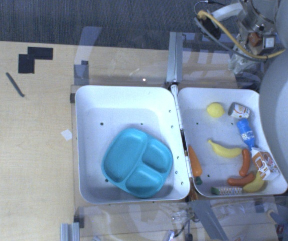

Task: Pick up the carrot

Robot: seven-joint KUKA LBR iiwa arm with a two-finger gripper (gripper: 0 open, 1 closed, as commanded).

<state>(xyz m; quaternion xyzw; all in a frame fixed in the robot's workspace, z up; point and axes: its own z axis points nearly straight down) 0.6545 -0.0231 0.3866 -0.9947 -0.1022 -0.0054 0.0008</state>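
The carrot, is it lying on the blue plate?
No, the carrot lies in the right bin against its left wall, while the blue plate sits in the left bin.

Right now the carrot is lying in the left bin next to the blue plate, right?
Not quite. The carrot lies in the right bin, against its left wall. The blue plate sits alone in the left bin. The camera view shows it.

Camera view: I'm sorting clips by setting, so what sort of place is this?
Probably a robotics lab bench: two white bins side by side, toy food such as a carrot and banana, a grey arm.
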